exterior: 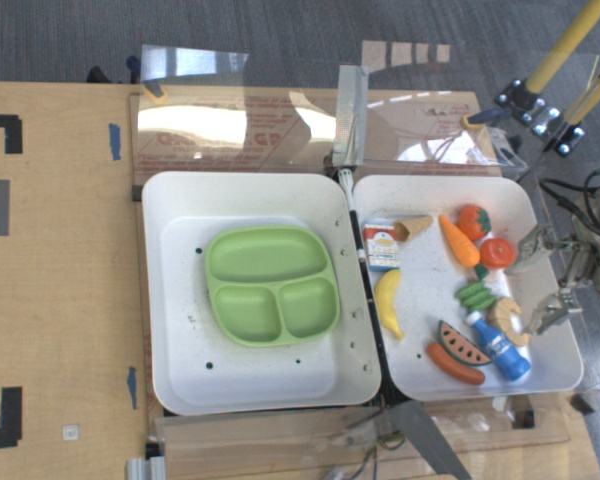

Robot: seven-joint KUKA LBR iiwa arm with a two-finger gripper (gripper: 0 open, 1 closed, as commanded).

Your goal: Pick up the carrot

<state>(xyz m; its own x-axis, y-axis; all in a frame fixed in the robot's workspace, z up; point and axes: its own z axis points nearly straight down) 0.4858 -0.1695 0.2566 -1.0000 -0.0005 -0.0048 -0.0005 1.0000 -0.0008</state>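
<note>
The carrot (459, 241) is a short orange piece lying at a slant in the upper middle of the right bin (420, 200). It rests between an orange-red pepper (472, 218) and a red tomato (497, 254). My gripper (536, 284) hangs over the bin's right rim, to the right of the carrot and well apart from it. Its two thin fingers stand open with nothing between them.
The right bin also holds a milk carton (381, 246), cone (414, 229), banana (388, 304), green pods (472, 294), watermelon slice (464, 339), sausage (455, 364) and blue bottle (502, 349). A green divided plate (271, 284) sits in the left bin (170, 268).
</note>
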